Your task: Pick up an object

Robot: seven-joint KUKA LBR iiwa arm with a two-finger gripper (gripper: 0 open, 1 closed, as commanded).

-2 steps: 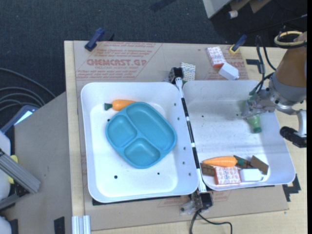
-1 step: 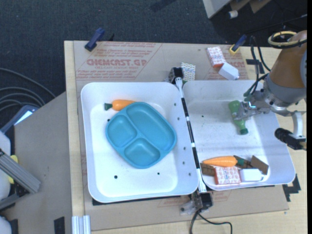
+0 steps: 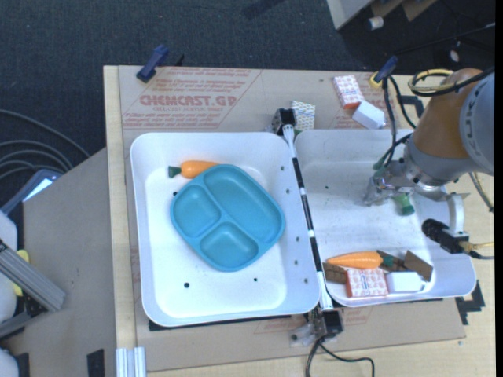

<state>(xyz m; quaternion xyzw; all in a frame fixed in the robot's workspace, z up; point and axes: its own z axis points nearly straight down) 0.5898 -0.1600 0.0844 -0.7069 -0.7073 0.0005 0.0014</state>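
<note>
Right bin (image 3: 346,171) — orange carrot (image 3: 355,261) lies lengthwise left-right, green end right.

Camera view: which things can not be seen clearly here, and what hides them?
- Pincer: small and blurred under the arm's wrist; whether it is open or shut cannot be told.
- Carrot in the left bin: the blue tray covers its right end.
- Small boxes in the right bin: print too small to read.
- Arm: cut off by the right edge.
</note>
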